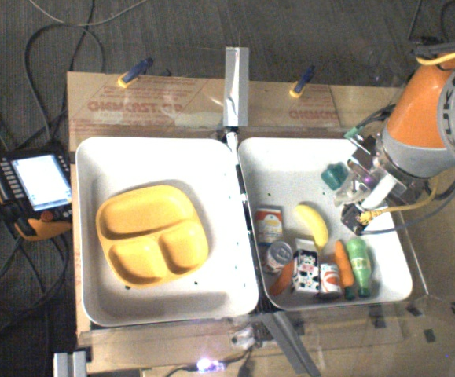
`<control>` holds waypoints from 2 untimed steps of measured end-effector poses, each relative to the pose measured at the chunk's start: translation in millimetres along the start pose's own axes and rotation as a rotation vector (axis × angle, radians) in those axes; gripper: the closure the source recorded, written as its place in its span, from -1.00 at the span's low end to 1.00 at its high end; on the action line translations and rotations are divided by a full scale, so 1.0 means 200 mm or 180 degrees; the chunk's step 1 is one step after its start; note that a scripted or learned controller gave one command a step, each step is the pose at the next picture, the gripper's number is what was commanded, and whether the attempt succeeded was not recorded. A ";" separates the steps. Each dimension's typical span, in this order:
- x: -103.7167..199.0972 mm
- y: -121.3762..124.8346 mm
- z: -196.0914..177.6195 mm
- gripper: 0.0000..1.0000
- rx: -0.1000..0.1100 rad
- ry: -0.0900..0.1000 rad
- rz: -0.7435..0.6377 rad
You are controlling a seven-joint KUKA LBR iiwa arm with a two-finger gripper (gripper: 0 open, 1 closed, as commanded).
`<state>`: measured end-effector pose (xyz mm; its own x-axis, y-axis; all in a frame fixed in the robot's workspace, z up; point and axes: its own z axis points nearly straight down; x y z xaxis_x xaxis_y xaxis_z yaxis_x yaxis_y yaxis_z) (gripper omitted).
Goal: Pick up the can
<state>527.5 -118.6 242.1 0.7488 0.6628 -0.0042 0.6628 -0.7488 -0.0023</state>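
The can (280,253) stands upright in the right bin (290,159), near its front left, with its silver top facing up. It sits between a red-labelled box (268,225) behind it and an orange item (286,274) in front. My gripper (350,171) hangs over the right bin's back right part, well apart from the can. A small teal object (333,176) lies right beside the gripper's tip; I cannot tell whether they touch.
A banana (313,224), a black-and-white carton (306,272), a carrot (343,262) and a green bottle (358,264) crowd the right bin's front. The left bin (93,289) holds a yellow divided plate (152,232). A metal divider (235,85) stands behind the bins.
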 end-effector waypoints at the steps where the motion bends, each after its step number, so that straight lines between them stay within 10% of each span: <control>1: -0.19 -0.12 -0.29 1.00 -0.0003 0.0002 -0.1071; 2: -0.28 0.03 -0.42 1.00 -0.0010 -0.0001 -0.1891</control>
